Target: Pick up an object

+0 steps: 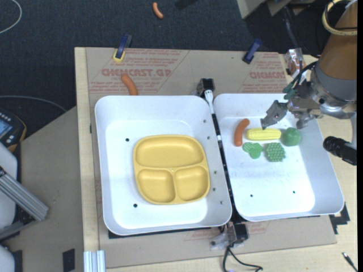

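Observation:
Several toy foods lie in the right bin (pixel 283 197): an orange sausage (pixel 241 132), a yellow corn cob (pixel 264 134), a green round piece (pixel 292 136), a small green leafy piece (pixel 252 149) and a green knobbly piece (pixel 275 152). My gripper (pixel 283 120) hangs at the bin's far side, just above the corn cob and the green round piece. It is open, with one finger (pixel 272 115) slanting down toward the cob's left end. Nothing sits between the fingers.
The left bin (pixel 113 123) holds a yellow three-compartment plate (pixel 170 168). An orange sausage (pixel 130 84) lies on the board behind the left bin, and another (pixel 157 10) on the dark floor. Clamps (pixel 121 48) (pixel 252 51) grip the board's far edge.

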`<state>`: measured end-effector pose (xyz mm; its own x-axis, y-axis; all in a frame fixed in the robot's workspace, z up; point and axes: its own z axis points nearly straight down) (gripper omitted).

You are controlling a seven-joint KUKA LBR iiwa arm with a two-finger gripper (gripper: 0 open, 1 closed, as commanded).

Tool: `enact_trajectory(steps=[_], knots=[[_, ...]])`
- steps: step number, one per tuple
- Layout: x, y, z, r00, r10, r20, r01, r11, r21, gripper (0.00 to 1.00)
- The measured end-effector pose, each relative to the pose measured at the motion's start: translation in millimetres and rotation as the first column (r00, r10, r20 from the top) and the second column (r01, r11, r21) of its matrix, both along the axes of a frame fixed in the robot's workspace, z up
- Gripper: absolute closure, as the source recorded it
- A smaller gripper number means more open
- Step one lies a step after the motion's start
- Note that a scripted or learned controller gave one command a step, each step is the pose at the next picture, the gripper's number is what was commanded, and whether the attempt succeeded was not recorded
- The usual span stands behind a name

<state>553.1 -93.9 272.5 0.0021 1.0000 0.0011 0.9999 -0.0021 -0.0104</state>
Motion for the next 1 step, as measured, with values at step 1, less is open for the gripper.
enact_trajectory(steps=[1], knots=[[1.9, 0.1, 5.6, 1.000, 0.002, 0.011, -0.002, 1.000, -0.001, 0.00]])
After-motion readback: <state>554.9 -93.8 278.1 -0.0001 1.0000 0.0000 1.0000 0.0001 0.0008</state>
